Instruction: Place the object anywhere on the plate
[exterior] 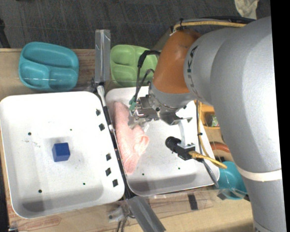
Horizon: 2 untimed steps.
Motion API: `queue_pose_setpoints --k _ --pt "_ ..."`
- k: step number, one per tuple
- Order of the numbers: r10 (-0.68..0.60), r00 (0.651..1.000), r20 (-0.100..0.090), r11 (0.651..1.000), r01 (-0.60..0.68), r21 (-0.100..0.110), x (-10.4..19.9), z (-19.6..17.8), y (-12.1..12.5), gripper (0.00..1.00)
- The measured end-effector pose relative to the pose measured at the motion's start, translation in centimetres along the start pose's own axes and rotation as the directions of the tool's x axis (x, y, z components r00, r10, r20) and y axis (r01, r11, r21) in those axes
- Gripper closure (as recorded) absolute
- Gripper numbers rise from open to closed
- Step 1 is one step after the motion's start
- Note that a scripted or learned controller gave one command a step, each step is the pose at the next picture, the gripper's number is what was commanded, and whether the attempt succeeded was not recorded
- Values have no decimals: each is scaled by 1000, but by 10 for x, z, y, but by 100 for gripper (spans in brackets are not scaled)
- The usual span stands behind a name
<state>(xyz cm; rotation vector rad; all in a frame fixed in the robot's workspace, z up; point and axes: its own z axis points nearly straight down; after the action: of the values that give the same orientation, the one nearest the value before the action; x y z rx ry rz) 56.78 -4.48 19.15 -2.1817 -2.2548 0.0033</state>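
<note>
A small blue cube point(61, 151) rests on the floor of the left bin point(16, 117), left of its middle. A pink plate point(129, 141) lies tilted along the left wall of the right bin point(162, 181). My gripper point(137, 114) hangs over the upper part of the pink plate, far to the right of the cube. The wrist with its orange band point(173, 61) hides the back of the right bin. A small green bit point(133, 105) shows by the gripper; what it is cannot be told.
A teal divided plate point(48, 65) and a green one point(129, 63) sit on the bench behind the bins. A black part with a yellow cable point(182, 149) hangs over the right bin's floor. The grey arm point(243, 106) covers the right side.
</note>
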Motion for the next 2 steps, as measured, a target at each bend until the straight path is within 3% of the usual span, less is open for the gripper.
queue_pose_setpoints --k 1,2 --pt "60 998 1 998 -60 -3 87 0 4 100" --pt "92 996 2 996 -92 -1 62 1 -58 100"
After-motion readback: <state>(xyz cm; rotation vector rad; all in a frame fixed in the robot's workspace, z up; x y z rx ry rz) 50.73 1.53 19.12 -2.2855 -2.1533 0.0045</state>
